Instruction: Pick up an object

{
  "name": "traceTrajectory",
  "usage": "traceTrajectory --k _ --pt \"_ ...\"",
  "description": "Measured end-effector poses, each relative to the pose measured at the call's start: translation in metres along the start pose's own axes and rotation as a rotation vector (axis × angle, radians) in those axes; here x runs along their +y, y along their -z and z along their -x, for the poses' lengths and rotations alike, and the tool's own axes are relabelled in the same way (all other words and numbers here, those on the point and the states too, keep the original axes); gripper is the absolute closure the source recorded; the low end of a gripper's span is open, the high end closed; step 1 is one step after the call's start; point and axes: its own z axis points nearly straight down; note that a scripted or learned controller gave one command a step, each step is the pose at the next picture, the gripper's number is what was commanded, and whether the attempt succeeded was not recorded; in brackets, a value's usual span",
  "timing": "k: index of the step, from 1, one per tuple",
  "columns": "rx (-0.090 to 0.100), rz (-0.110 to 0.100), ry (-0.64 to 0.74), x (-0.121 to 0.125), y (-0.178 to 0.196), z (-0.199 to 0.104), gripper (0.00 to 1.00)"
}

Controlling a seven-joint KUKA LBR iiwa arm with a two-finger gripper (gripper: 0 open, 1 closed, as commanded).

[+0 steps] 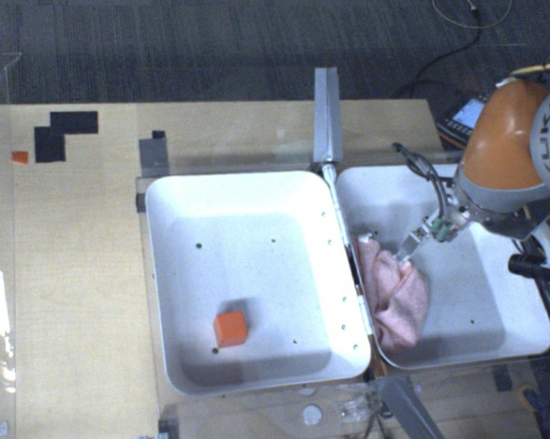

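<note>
While the counter [84, 302] spreads across the frame's left and middle, the left bin [245, 192] holds an orange block [231, 329] at lower left and the right bin [490, 335] a crumpled pink cloth [397, 295] against its left wall. The arm [510, 150] enters from the right. Its claw [410, 248] touches the cloth's top; whether the claw is apart or together cannot be told. A good grasp would likely pinch a raised fold, then lift straight up.

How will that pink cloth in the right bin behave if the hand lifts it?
The pink cloth lies crumpled in folds, so it is probably floppy and would drape and hang. It looks light. Bunched against the right bin's left wall, it may drag rather than slide cleanly.
</note>
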Motion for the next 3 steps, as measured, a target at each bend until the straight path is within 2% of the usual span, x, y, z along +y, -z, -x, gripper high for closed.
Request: traceTrajectory --k 1,2,3 --pt "-0.008 0.009 -0.031 0.0 -0.034 -0.01 0.0" --pt "-0.012 0.013 -0.045 0.007 -0.034 -0.034 0.0" --pt "-0.014 0.015 0.147 -0.007 -0.033 -0.04 0.0"
